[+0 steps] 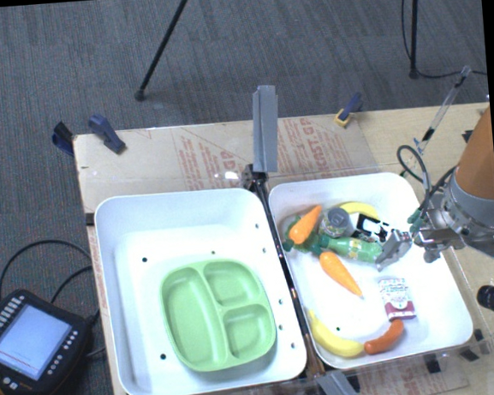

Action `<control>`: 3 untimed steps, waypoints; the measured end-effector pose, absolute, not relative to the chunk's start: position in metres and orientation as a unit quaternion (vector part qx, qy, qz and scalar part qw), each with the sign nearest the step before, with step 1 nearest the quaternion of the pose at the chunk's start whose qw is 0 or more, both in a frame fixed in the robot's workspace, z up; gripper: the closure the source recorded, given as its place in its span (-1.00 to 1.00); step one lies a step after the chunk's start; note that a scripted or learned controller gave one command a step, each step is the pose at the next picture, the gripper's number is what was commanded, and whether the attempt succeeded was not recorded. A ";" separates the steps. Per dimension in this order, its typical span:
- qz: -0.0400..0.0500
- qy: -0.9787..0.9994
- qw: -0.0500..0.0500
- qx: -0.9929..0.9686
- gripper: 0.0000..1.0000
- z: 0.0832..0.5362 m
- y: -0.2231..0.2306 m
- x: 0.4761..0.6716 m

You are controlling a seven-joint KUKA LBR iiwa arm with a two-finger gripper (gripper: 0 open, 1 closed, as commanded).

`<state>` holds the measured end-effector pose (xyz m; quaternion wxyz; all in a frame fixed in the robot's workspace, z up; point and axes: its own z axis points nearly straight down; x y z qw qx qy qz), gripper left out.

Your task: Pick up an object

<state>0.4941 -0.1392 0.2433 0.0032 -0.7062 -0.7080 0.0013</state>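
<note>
While the camera view is read from above, the gripper (395, 248) is seen low over the right bin (447, 321), angled toward a heap of toy food. Nothing is held; the jaws appear slightly spread. A green bottle (354, 246) lies just beside them, a carrot (340, 274) nearby.

The counter (311, 139) is a pale board printed with faint red lettering, and the left bin (118, 247) rests on it as the main landmark. The right bin (450, 304) sits touching that bin's right side, and a grey upright post (265, 130) rises from the counter just behind the seam between them. Well behind the left bin, two blue clamps (104, 133) grip the counter's far left corner, and a yellow-and-blue clamp (347, 110) sits far off to its right along the back edge.
</note>
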 end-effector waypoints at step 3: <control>0.000 -0.738 0.000 -0.675 1.00 0.228 -0.101 0.619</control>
